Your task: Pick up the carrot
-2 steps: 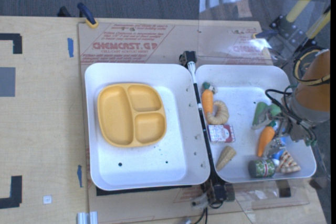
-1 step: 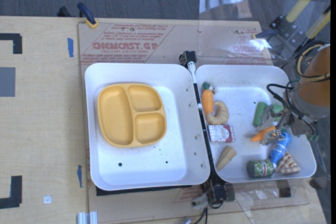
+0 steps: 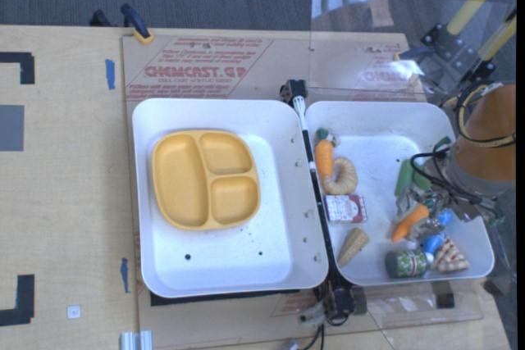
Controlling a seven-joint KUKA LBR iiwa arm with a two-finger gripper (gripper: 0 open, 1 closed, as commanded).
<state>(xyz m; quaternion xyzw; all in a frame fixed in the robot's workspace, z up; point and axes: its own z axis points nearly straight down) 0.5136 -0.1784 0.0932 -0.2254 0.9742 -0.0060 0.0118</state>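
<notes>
A carrot (image 3: pixel 326 160) with a green top lies in the right bin (image 3: pixel 385 123), against its left wall and beside a ring-shaped pastry (image 3: pixel 341 175). A second, smaller orange carrot-like piece (image 3: pixel 408 222) lies slanted near the bin's right side. My gripper (image 3: pixel 428 202) hangs low over that right side, just above and right of the small orange piece and touching or nearly touching it. The wrist with its orange band (image 3: pixel 492 143) hides what lies beneath it. I cannot make out whether anything is held.
The right bin also holds a red-and-white packet (image 3: pixel 345 210), a cone (image 3: pixel 353 245), a green can (image 3: pixel 408 262), a blue item (image 3: pixel 433 243), a waffle-patterned wedge (image 3: pixel 450 257) and a green piece (image 3: pixel 405 175). The left bin (image 3: pixel 156 258) holds a yellow divided plate (image 3: pixel 205 179).
</notes>
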